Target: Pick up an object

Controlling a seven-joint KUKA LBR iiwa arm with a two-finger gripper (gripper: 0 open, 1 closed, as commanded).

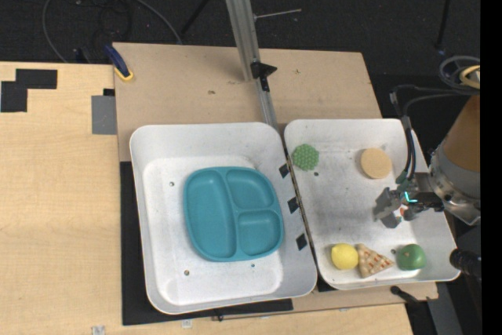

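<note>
My gripper (pixel 389 209) hangs low over the right bin (pixel 337 169), in its right half, with nothing visible between the fingers. A round tan cookie (pixel 376 163) lies just up and left of it. Along the bin's front edge sit a yellow lemon (pixel 343 256), a pizza slice (pixel 373 261) and a green apple (pixel 410 256). A green bumpy ball (pixel 305 157) rests near the bin's upper left corner.
The left bin (pixel 157 161) holds a teal divided plate (pixel 233 212). A metal post (pixel 243 23) rises behind the bins. The orange-banded arm (pixel 463 161) enters from the right. A wooden board lies under and behind the bins.
</note>
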